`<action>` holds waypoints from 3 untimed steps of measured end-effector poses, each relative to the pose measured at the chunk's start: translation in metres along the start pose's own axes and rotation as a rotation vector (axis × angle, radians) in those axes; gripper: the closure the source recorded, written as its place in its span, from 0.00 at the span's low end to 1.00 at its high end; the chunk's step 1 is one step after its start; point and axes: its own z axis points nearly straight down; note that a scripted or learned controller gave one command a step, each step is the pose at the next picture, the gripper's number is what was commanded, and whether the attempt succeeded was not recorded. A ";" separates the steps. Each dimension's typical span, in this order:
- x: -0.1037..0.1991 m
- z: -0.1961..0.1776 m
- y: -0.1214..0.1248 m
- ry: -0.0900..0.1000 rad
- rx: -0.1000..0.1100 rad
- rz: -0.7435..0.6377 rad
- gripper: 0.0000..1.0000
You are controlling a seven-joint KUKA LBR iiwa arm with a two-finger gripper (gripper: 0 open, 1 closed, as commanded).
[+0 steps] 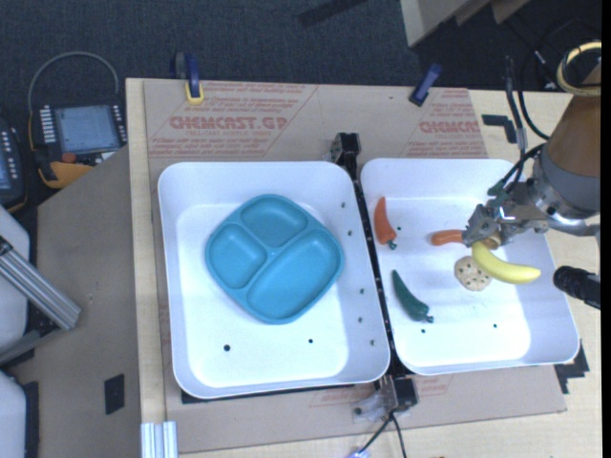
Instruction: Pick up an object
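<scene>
**Right bin, gripper low over the fruit cluster**

Hovering at the right side of the right bin [535, 351], my gripper [492, 229] sits low among a small group of items. Hard to read from here: the finger ends are a dark tangle of metal and cable, and I cannot tell whether they are apart or together, nor whether anything lies between them. My wrist and the orange band are cut off by the right edge of the view.

Items near me:
- Banana [506, 267], yellow, curved, lying flat just below the gripper, its left end close under the fingers. Touching or merely beside, I cannot say.
- Carrot [447, 239], orange, short, lying just left of the gripper. Its right end runs up to the gripper body and is partly hidden there.
- Cookie [468, 274], round, tan, speckled, resting against the left end of the banana.

Farther off in the same bin:
- Red pepper [383, 223], slim, near the left wall, upper part.
- Green pepper [411, 299], dark, lying at a slant below it, well apart from me.

Left bin [181, 198] holds a blue divided plate [275, 258], three compartments, set at an angle near the middle.
</scene>
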 end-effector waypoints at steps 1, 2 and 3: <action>0.047 0.010 0.010 0.004 0.005 -0.004 1.00; 0.099 -0.001 0.024 0.002 0.000 -0.005 1.00; 0.157 0.009 0.040 0.002 0.001 -0.005 1.00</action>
